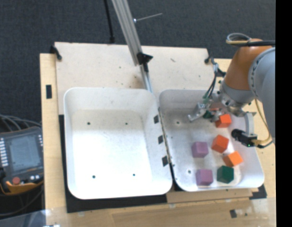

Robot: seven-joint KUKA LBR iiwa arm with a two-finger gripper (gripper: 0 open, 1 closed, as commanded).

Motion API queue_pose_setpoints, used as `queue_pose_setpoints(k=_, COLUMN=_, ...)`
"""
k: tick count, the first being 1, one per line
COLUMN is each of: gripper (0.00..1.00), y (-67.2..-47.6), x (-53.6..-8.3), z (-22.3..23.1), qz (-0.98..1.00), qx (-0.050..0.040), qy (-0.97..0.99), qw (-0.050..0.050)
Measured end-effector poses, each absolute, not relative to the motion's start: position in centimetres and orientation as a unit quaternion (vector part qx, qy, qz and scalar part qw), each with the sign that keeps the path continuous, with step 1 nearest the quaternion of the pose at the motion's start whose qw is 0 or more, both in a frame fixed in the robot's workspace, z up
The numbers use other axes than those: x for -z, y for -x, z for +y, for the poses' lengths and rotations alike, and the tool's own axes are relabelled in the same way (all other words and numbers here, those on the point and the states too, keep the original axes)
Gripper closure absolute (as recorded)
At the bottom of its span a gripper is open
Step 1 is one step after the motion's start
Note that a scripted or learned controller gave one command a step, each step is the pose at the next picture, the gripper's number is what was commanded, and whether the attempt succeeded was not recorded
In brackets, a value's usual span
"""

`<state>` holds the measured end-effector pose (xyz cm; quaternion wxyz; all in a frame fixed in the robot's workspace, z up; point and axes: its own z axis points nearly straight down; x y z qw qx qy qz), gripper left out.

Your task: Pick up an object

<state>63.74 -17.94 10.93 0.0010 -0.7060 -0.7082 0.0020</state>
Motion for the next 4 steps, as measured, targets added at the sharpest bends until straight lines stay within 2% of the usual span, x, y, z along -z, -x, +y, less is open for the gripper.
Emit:
queue_pose_setpoints(k=1, gripper=1.00, y=-63.9, x=-12.5, z=-18.1, qz=-0.708, qx=0.0005, qy=0.706, qw=-0.002)
queue_pose_setpoints(k=3, gripper=1.00, y=-65.0, x=-22.6, z=-18.4, qz=-0.709, qx=0.0017, qy=0.705, qw=-0.004)
queue_pose_setpoints(k=4, gripper=1.00, y=-64.0, x=-23.9, z=-13.3, qz=-0.709, qx=0.0012, qy=0.705, qw=0.000)
